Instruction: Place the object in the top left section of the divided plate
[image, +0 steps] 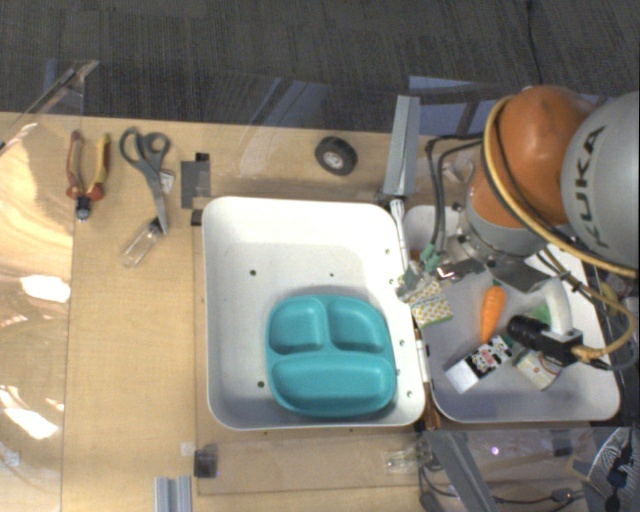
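Observation:
A teal divided plate (330, 355) lies in the left bin (240, 300), with two small sections at its far side and one large section at the near side. All its sections are bare. My gripper (432, 268) hangs over the wall between the two bins, shut on a small patterned yellow-and-green piece (428, 300). The piece dangles below the fingers, just right of the plate's top right section.
The right bin (520, 400) holds an orange carrot (489, 312), a black-and-white box (478, 362) and a small pale item (538, 370). On the bench to the left lie scissors (150, 170), pliers (85, 170) and a tape roll (336, 155).

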